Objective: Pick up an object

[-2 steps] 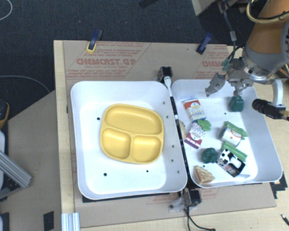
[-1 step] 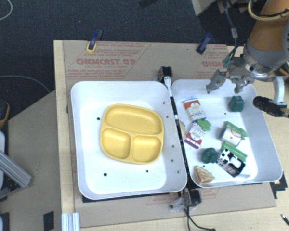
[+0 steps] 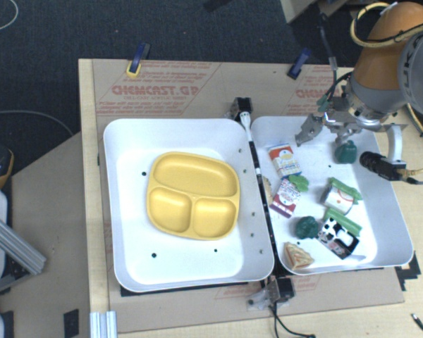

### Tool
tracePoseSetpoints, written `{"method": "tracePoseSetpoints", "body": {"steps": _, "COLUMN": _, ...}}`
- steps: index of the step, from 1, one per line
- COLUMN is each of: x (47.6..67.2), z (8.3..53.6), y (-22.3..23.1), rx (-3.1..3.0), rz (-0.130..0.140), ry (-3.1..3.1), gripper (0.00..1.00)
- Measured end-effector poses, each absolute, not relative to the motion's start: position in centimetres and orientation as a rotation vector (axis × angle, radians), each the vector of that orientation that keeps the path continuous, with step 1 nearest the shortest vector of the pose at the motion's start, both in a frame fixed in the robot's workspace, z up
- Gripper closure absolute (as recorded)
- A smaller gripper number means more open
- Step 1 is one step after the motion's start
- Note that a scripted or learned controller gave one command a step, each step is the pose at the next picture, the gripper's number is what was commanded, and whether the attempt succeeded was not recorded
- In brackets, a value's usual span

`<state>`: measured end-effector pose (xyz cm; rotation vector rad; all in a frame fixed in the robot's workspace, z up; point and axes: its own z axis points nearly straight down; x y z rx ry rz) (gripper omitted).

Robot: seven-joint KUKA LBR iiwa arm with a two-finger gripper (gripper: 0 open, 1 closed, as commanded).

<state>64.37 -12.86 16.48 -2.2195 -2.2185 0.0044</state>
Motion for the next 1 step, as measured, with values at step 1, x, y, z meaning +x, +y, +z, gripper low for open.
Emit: {"method": "tracePoseSetpoints", "body": {"steps": 1, "x": 64.49, "z": 10.1, "y": -12.95, "rx": -2.217, "rz": 0.007, "ry": -2.217, "gripper": 0.0}}
